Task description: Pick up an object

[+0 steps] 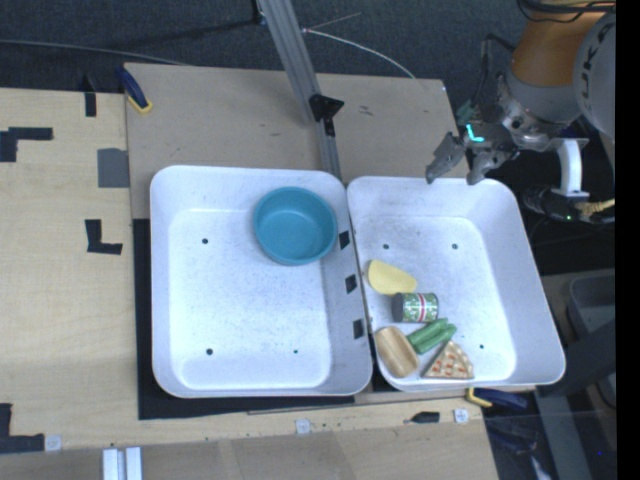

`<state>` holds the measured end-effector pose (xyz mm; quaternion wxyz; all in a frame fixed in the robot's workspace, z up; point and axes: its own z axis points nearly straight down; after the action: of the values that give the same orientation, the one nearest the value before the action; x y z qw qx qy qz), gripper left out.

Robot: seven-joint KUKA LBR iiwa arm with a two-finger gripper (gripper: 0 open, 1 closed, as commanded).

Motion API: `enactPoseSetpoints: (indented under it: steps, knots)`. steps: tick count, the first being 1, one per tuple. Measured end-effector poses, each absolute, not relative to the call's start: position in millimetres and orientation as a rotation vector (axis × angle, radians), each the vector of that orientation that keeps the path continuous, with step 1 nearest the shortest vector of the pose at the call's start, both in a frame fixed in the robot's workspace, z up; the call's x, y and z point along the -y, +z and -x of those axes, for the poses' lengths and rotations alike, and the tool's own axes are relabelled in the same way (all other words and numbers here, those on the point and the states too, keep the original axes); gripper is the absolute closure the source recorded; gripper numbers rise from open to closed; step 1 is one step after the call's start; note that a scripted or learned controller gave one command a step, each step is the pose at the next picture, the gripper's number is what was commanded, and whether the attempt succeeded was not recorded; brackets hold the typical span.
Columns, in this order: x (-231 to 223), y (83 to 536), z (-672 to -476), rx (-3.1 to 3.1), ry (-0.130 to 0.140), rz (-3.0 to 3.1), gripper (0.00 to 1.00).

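1. Crowding the near corner of the right bin [500,268]: a pizza slice [450,363], a bread roll [395,351], a green pickle [431,336] and a small can [416,307] lying on its side, all touching or just beside one another, with a yellow piece [390,277] just behind — pick candidates all, bunched against the wall shared with the left bin [200,298], probably awkward to separate.
2. Sitting alone and upright toward the far side of the left bin: a blue bowl [294,225], well apart from the cluster.
3. Hovering over the right bin's far rim, nothing between the fingers: the gripper [458,161], spread apart and pointing down — by the look of it poised to descend, well short of the cluster.
4. Looming at far right: the grey arm's orange band [555,28].
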<state>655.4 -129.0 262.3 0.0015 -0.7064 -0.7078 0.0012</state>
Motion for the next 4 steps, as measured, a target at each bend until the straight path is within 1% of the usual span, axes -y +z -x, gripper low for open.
enactPoseSetpoints:
  steps: [1,2,3,4]
  knots:
    - [129,264,-655.9,2.223,0.002,2.218,0.00]
    - [135,201,-653.5,2.218,0.010,2.217,0.00]
    - [129,155,-649.2,2.221,0.007,2.217,0.00]
    - [132,90,-646.5,2.219,0.010,2.216,0.00]
